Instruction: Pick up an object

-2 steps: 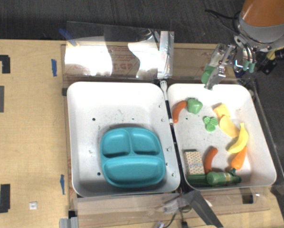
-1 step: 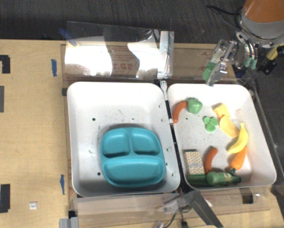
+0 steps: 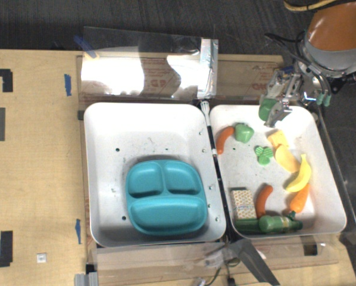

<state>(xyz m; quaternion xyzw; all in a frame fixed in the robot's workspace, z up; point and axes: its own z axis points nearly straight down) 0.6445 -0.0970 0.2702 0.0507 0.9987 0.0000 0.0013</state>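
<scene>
1. Green toy [image 3: 267, 109], a small rounded piece, sits between the fingers of the gripper [image 3: 275, 113], which are closed narrowly on it; it hangs above the far corner of the right bin [image 3: 330, 177], clear of the items lying there.
2. The grey arm with its orange band [image 3: 336, 22] enters from the upper right, wrist tilted down toward the bin.
3. Just below the gripper lie a yellow piece [image 3: 277, 138] and a second yellow piece [image 3: 285, 158], touching end to end.
4. To the left of these: a green pepper-like toy [image 3: 243, 132] beside an orange carrot-like toy [image 3: 224, 138], and a small green ridged item [image 3: 264, 154].
5. Nearer the front: a yellow banana [image 3: 302, 174] over an orange item [image 3: 298, 200], a red-orange sausage shape [image 3: 262, 199], a small printed box [image 3: 243, 203], and a dark green bottle [image 3: 267, 223] lying along the front wall.
6. The left bin [image 3: 106, 136] holds a teal divided tray [image 3: 165, 196], set toward its front.
7. Both bins rest on a tan bench [image 3: 29, 159]; a clear plastic sheet [image 3: 148, 70] lies behind the left bin.
</scene>
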